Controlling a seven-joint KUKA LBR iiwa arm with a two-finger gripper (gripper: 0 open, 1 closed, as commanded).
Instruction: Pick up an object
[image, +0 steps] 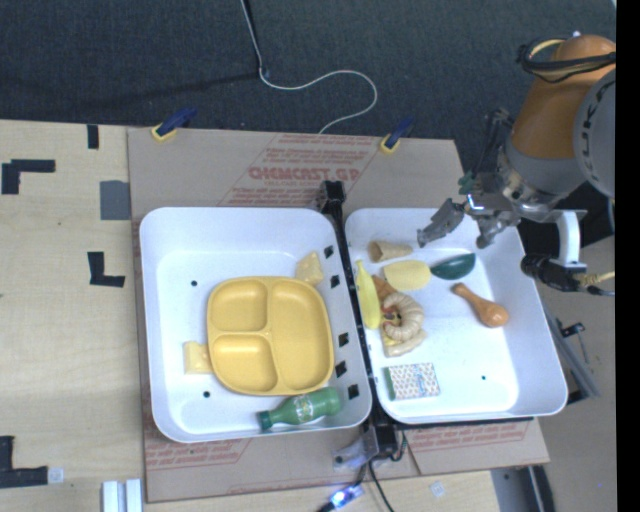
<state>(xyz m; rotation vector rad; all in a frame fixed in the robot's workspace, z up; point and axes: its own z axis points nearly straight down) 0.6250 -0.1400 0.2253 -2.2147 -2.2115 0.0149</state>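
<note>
On the bench sat two shallow white bins side by side, the left bin and the right bin, both resting on a cardboard sheet printed with red lettering too faint and skewed to read with certainty.

One yellow divided plate with three compartments lay in the middle of the left bin. Two pale yellow wedge-like pieces sat beside it: one wedge touching its upper right edge and another piece at its lower left. One green bottle lay on its side along the front wall of that bin, just below the plate.

Several small toy foods lay clustered in the right bin: one small tan piece, one pale yellow lemon-shaped item, one dark green leaf-like piece, one yellow strip along the left wall, one coiled tan-and-pink item, and one brown drumstick lying apart to the right. One small patterned packet lay near the front; its print could not be made out.

The gripper hung over the upper part of the right bin, above the leaf-like piece, with its two fingers spread apart and nothing between them.
</note>
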